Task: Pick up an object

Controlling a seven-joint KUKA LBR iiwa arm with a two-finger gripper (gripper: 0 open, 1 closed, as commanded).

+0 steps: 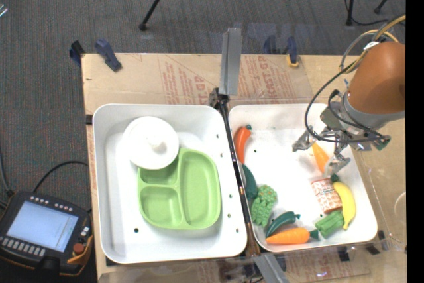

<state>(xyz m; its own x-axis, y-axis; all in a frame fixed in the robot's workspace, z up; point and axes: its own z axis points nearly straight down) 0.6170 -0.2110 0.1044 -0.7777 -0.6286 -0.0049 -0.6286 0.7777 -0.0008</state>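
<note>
My gripper (321,154) hangs low over the right bin (278,119), near its right side, with the fingers spread apart. A small orange wedge (320,160) lies between the two fingertips, and the view does not show either one pressing on it. Just in front of it lie a red-and-white carton (324,194) and a yellow banana (346,203). Along the bin's front edge are a carrot (289,236), a dark green pepper (283,220) and a small green block (329,223). A leafy green toy (264,203), a dark cucumber (250,181) and an orange pepper (241,141) line the left wall.
The left bin (106,209) holds a green divided plate (180,190) and a white lidded bowl (153,141). A grey post (230,63) stands behind the seam between the bins. A pendant with a screen (43,228) lies on the floor at the left.
</note>
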